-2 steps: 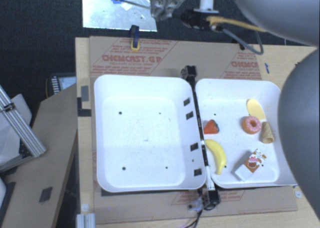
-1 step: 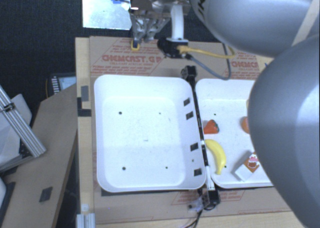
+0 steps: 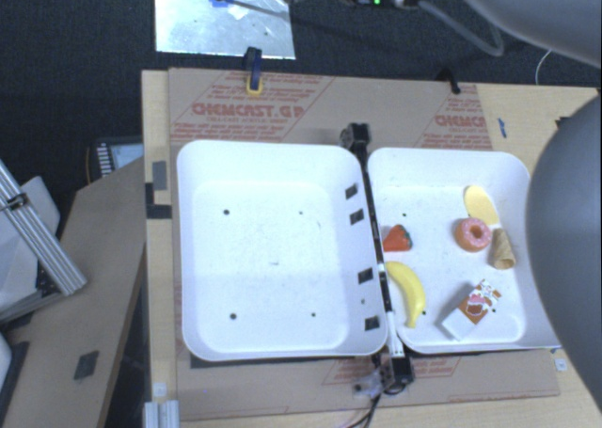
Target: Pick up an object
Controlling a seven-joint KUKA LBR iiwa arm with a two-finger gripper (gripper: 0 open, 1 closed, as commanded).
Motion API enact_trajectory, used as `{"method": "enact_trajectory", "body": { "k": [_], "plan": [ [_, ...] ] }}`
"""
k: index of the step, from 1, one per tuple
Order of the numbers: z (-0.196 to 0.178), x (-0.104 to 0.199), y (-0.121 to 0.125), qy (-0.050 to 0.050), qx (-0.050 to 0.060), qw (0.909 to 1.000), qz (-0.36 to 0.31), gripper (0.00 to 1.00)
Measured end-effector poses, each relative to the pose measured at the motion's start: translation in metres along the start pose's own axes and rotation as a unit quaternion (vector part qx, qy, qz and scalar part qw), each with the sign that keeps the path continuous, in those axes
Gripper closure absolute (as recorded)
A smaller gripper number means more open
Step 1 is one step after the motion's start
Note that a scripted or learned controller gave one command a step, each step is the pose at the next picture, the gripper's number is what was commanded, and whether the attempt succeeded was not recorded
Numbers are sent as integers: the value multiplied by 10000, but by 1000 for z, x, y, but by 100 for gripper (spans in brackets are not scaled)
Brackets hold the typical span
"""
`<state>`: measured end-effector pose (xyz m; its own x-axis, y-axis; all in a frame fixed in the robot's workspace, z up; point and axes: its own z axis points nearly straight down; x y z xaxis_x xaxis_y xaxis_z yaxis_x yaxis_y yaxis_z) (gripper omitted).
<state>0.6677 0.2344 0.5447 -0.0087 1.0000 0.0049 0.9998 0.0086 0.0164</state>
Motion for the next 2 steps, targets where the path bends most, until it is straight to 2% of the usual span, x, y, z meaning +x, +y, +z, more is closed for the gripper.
{"method": "enact_trajectory", "body": {
  "k": [1, 2],
  "plan": [
    [10, 0, 0, -22, 77, 10000, -5, 100],
    [90, -1, -1, -35, 108, 9999, 45, 100]
  ]
}}
